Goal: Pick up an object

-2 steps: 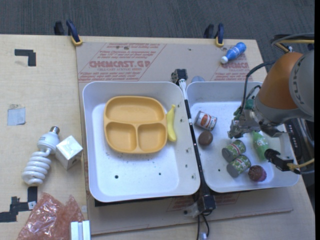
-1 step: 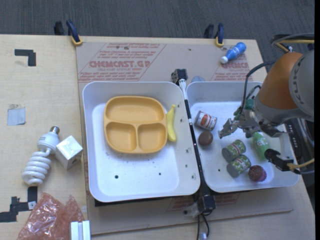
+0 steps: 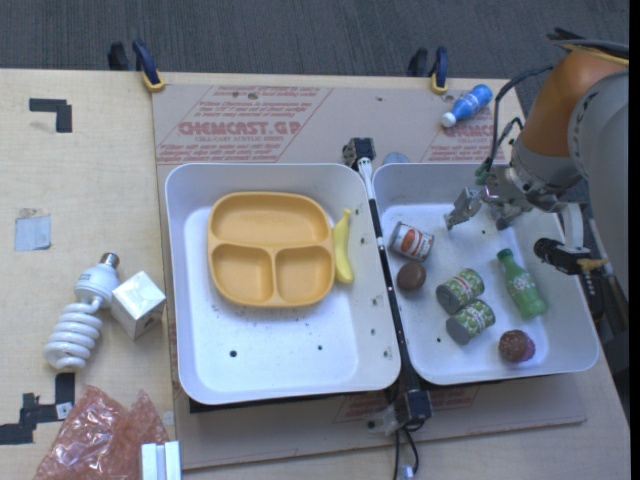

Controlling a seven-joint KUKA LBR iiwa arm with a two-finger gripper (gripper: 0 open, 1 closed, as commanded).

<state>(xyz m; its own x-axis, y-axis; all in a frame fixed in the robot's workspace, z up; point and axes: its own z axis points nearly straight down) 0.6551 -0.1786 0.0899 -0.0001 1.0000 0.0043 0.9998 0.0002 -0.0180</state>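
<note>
The bench (image 3: 90, 178) is covered in pale board and carries two shallow white bins side by side. The left bin (image 3: 280, 358) holds a yellow divided plate (image 3: 270, 246) in its upper half, with a small banana (image 3: 343, 248) lying just beside the plate's right edge. The right bin (image 3: 560, 353) holds the loose items.

The arm (image 3: 585, 118) enters from the right, its orange band above the wrist. The gripper (image 3: 484, 208) hangs over the upper part of the right bin, near the back wall. Its two fingers stand apart, with nothing between them.

Items in the right bin, relative to the gripper:
- Green bottle (image 3: 521, 283): below and slightly right of the gripper, lying at a slant, apart from it.
- Two green-labelled cans (image 3: 459, 290) (image 3: 470, 320): below the gripper, lying side by side near the bin's middle.
- Red-and-white can (image 3: 410, 240): to the lower left of the gripper, near the bin's left wall.
- Brown ball (image 3: 411, 276): just below the red-and-white can.
- Dark red ball (image 3: 516, 346): near the bin's front, well apart from the gripper.

Outside the bins, a blue-and-white bottle (image 3: 467, 105) lies on the board behind the right bin. A spiral light bulb (image 3: 80, 313) and a white cube (image 3: 138, 302) sit left of the left bin, touching or nearly so.
</note>
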